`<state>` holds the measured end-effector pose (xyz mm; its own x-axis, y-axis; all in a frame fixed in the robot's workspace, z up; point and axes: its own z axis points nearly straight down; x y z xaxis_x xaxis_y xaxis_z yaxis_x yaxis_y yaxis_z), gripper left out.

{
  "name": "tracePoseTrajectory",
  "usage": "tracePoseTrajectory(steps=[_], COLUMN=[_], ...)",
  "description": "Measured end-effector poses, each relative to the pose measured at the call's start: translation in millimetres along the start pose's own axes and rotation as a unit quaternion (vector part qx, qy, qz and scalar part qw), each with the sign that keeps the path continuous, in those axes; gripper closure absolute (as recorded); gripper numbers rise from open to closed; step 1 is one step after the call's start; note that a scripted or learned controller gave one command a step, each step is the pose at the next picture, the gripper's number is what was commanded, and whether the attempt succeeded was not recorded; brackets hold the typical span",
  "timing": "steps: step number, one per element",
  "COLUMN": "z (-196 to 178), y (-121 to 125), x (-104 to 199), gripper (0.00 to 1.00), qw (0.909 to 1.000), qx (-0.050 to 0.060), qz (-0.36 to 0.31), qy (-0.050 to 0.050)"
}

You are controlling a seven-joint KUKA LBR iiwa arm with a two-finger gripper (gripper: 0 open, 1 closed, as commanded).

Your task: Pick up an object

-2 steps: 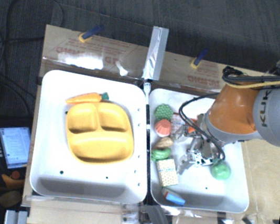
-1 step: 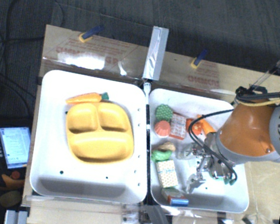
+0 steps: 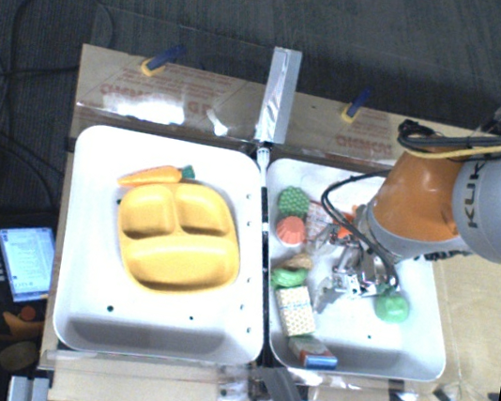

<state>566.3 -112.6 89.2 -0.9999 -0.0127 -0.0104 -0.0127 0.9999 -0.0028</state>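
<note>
Far to my left, off the bench, a handheld screen [image 3: 24, 260] glows beside black cables [image 3: 29, 44] on the dark floor. Next comes the left bin [image 3: 71, 308], and in it a yellow divided tray [image 3: 178, 235] lies tilted, with a toy carrot [image 3: 152, 175] touching its upper left edge. Two blue clips [image 3: 163, 59] sit on the cardboard backing behind the bins, and a silvery strip [image 3: 279, 95] stands upright where the two bins meet. Crossing into the right bin [image 3: 414, 360], the objects I might pick crowd its left side: a green bumpy ball [image 3: 294, 199] at the top, a pink-orange round piece [image 3: 290, 231] just below it, a green flat piece [image 3: 289, 276] under that, then a pale speckled block [image 3: 296, 310] lying slantwise, and a small red and blue item [image 3: 313, 355] near the bin's front wall. My pincer [image 3: 340, 281] hangs over the middle of this bin, just right of the speckled block and the green flat piece; from this slant I cannot tell how wide it is spread, and I see nothing held in it. A green round object [image 3: 392, 307] lies just to the right of my pincer. Above it sits my orange band [image 3: 422, 200], with grey arm [image 3: 497, 207] running off to the right.
</note>
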Motion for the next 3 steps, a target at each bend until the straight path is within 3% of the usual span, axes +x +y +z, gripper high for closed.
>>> tracePoseTrajectory(steps=[1,2,3], z=[-1,0,-1], y=[-32,-1,-45], x=[72,-4,66], gripper=[0.0,0.0,0.0], qw=[1.0,0.9992,0.9903], qx=[0.001,0.001,0.001], qz=[-0.004,-0.04,-0.139], qy=[-0.001,-0.002,-0.002])
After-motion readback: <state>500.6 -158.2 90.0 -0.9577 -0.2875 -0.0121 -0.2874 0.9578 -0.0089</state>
